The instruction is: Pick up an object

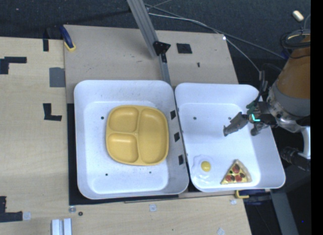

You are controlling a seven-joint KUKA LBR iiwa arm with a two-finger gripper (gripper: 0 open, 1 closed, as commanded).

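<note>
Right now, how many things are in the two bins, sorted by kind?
Divided yellow plate: 1, left bin
Toy fried egg: 1, right bin
Toy pizza slice: 1, right bin
Total: 3

Two white bins (pixel 81 143), one yellow divided plate (pixel 137 134), one toy fried egg (pixel 204 167), one toy pizza slice (pixel 236 173)

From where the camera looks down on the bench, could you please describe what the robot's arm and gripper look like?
The arm enters from the right: a rounded link with a broad orange band over a grey wrist section. At its tip sits a dark two-finger gripper with slim, blackish-grey fingers. A small teal-green light glows on the gripper body, and dark cables loop near the arm's upper part.
</note>
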